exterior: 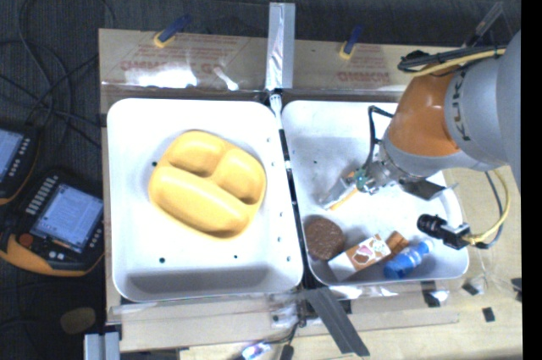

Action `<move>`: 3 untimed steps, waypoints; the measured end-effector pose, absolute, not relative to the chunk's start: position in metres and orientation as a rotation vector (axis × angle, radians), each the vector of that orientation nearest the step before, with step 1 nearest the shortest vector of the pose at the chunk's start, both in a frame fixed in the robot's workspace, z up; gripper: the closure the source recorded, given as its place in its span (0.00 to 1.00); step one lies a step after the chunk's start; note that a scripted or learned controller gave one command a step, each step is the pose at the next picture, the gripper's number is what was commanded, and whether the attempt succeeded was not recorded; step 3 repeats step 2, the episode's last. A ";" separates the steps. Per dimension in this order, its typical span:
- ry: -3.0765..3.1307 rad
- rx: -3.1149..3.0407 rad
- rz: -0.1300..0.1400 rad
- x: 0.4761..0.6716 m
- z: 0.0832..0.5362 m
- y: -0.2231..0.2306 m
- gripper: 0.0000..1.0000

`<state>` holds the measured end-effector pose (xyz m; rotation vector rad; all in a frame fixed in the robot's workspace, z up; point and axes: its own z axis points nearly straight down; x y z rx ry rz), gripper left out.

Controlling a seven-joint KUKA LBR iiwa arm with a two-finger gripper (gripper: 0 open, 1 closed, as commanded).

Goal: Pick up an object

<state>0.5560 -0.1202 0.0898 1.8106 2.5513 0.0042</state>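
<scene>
**Ana:** Since the task names no single target, where does the end effector point(366, 179) stand among the candidates?

**Ben:** From the overhead camera, it sits low in the right-hand shallow white plastic bin point(313, 138), near the middle. A thin pale stick-like piece point(337, 199) lies just at its tip, slanting down to the left. I cannot tell whether the end effector is open, closed, or gripping that piece.

**Ana:** And the rest?

**Ben:** All lie toward the near wall, below the tip. One round dark-brown disc point(323, 236) sits down and left. One small carton with a red-and-white printed face point(368, 253) lies almost straight below, its long axis running up to the right. One blue plastic bottle-like item point(404, 260) lies touching it on the right.

**Ana:** So four things in that bin?

**Ben:** Four, by my count. The left white bin point(127, 265) holds one large lumpy yellow foam-like mass point(208, 180), well apart across the divider.

**Ana:** Nearest pick?

**Ben:** I judge the stick, being right at the tip; the carton next.
</scene>
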 end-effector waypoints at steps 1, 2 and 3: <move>2.550 1.811 0.010 0.557 0.100 -0.120 1.00; 2.495 1.909 -0.003 0.588 0.192 -0.051 1.00; 2.495 1.909 -0.003 0.588 0.192 -0.051 1.00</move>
